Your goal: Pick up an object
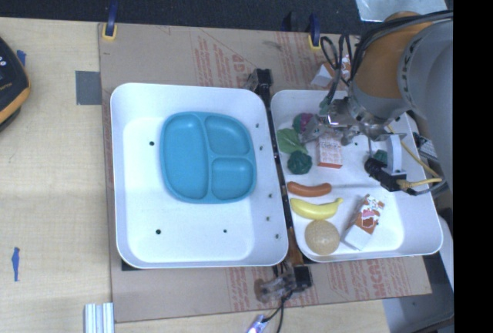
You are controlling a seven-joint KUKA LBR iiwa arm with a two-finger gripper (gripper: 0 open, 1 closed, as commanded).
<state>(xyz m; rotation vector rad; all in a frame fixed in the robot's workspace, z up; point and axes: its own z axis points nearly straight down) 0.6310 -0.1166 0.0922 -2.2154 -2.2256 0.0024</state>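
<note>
claw (339, 126) low in right bin (420, 227); opening and hold impossible to tell | small red-and-white carton (330, 153) just below claw, purple toy (303, 123) beside | risk: crowded items; off-centre closing could nudge carton or catch two

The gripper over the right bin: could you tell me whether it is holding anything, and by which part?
It cannot be told: the gripper sits directly above the small red-and-white carton.
</note>
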